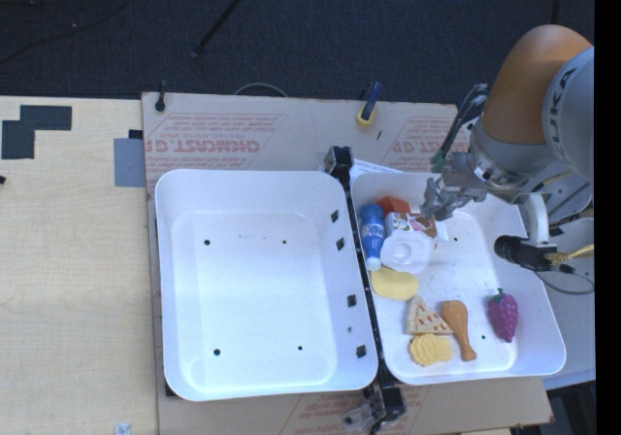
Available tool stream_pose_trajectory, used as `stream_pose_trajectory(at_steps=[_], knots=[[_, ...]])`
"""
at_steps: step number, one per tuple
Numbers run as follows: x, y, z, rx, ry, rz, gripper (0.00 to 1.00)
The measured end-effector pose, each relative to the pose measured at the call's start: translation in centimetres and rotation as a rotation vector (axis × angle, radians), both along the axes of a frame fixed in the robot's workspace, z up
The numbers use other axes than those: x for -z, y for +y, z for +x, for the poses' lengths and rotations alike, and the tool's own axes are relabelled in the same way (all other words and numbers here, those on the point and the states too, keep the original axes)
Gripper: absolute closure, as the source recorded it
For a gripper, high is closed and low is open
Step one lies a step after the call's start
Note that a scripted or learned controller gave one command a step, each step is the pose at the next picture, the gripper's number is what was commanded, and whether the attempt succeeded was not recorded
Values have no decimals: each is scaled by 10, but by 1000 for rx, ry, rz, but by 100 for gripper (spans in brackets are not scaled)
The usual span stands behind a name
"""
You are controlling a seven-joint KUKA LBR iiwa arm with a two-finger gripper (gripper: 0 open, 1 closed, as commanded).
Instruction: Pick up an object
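Beside waffle [424, 318], drumstick [458, 326] lengthwise, bone nearward.

A bulky arm [543, 103] is seen, made up of a rounded orange band above a grey wrist section marked with dark lettering, with thin dark cables run along its side and a small dark metal gripper [435, 202] fitted at its end.

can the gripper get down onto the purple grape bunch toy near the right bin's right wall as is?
Probably yes. The purple grape bunch toy lies alone on bare bin floor, apart from the orange drumstick toy beside it. The gripper hangs over the right white bin's far end. The near wall might crowd one finger.
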State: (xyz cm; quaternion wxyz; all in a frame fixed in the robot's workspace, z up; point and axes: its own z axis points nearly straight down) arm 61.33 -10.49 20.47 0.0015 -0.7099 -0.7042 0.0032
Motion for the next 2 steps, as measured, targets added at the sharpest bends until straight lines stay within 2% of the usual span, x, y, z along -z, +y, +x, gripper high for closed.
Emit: stream_pose_trajectory(at_steps=[1,2], knots=[[-208,70,-13,-14,-24,4,100],[-318,81,-2,-11,-18,2,100]])
